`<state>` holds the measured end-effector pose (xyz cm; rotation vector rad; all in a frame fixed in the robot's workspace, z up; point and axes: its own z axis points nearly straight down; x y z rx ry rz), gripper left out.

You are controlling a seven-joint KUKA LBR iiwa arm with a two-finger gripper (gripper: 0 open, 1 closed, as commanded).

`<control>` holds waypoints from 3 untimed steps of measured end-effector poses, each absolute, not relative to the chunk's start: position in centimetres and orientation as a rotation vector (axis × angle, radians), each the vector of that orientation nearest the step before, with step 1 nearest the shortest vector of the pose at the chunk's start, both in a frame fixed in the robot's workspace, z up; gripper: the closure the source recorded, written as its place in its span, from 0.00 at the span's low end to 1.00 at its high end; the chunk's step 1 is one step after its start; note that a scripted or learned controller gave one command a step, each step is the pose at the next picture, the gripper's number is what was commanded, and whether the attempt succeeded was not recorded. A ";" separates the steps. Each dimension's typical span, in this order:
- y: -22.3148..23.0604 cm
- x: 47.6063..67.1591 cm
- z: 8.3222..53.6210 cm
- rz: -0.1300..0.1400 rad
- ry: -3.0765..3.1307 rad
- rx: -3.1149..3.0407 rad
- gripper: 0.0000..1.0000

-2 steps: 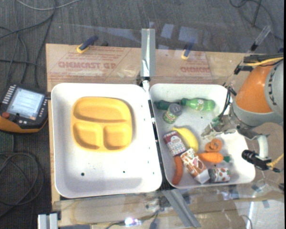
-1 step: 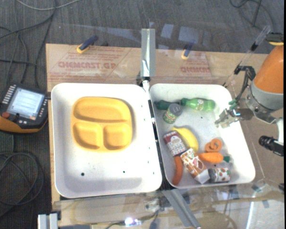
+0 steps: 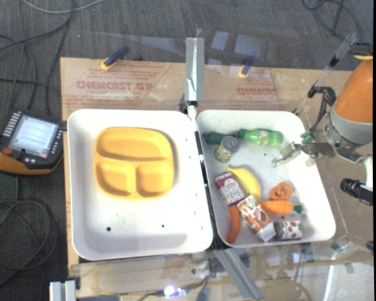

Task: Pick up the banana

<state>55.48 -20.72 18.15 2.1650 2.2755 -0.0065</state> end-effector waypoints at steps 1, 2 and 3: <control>-17.2 55.9 10.7 0.012 2.435 1.953 0.00; -14.2 53.9 10.3 -0.002 2.610 1.750 0.00; -13.9 54.0 11.1 0.006 2.614 1.750 1.00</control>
